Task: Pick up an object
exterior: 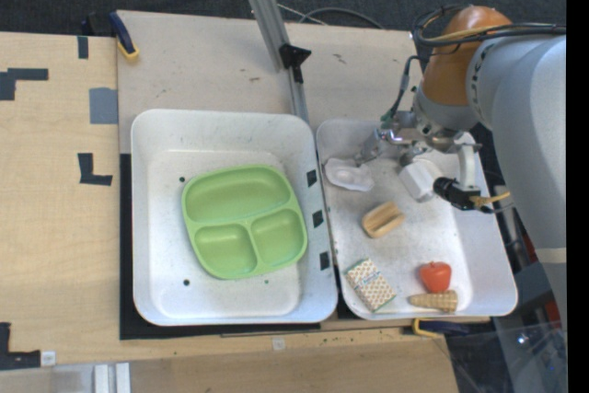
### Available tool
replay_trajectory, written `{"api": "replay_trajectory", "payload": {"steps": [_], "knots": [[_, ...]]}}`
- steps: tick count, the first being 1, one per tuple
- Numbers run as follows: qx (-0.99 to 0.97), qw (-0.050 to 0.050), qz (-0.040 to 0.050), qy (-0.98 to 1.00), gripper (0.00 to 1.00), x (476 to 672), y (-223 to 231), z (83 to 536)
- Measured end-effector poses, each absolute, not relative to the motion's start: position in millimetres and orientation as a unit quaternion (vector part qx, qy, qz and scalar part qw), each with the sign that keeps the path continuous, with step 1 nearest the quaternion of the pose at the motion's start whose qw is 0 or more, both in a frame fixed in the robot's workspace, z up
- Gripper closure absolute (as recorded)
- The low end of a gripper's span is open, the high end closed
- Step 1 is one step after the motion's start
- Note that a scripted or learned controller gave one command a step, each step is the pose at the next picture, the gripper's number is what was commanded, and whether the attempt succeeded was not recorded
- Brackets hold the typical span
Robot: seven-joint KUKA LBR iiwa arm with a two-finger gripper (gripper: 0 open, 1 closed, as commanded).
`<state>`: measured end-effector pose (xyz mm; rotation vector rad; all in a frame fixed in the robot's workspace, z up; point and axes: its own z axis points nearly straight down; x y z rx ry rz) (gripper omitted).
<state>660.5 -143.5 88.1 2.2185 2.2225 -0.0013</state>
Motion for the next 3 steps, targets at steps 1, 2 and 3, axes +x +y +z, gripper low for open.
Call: {"api": "replay_trajectory", "payload": {"steps": [1,2,3], "knots": [[0.706,0.0,-0.0007,0.708,1.0,660.6,-142.9,99.3],[0.706,0.001,0.0008,0.708,1.0,661.7,-138.3,142.6],[0.706,0.003,0.0017,0.708,1.0,661.5,-134.8,206.5]]}}
